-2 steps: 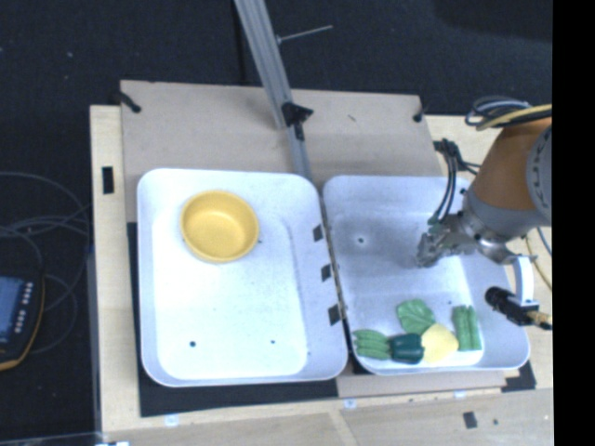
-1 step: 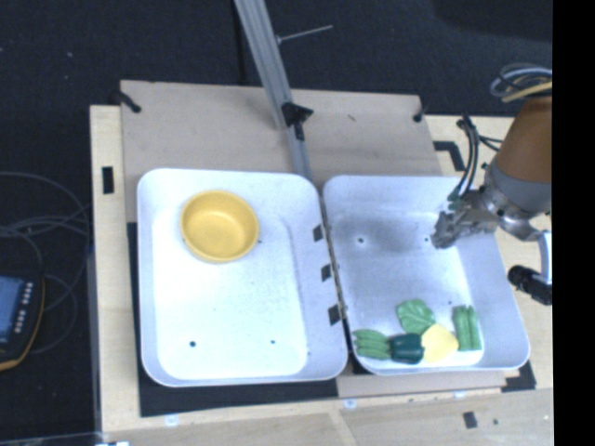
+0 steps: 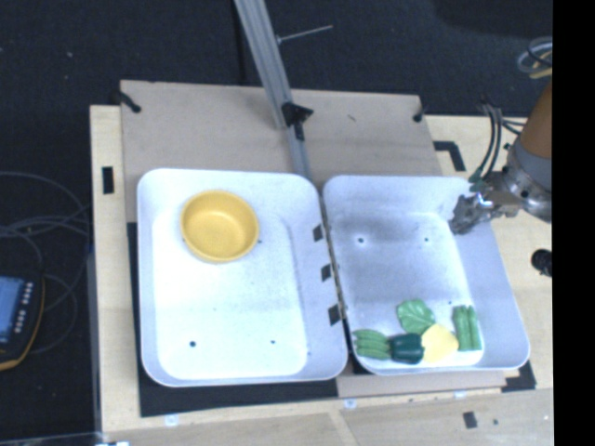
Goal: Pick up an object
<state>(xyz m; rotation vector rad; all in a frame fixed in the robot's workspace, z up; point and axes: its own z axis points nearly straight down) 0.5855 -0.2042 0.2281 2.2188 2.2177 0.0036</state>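
A yellow bowl [image 3: 219,226] sits in the upper left of the left bin [image 3: 167,342]. Several small items lie bunched in the near corner of the right bin [image 3: 390,230]: a light green piece [image 3: 415,315], a green pod [image 3: 371,343], a dark green piece [image 3: 405,347], a yellow piece [image 3: 440,344] and a striped green piece [image 3: 467,328]. My gripper [image 3: 465,215] hangs over the right bin's far right rim, well away from that cluster, with nothing seen in it.
A grey metal bar [image 3: 270,63] slants down from the top to the gap between the bins. The bins rest on a light wooden bench [image 3: 223,416]. A handheld controller [image 3: 17,316] with cables lies off the bench at left.
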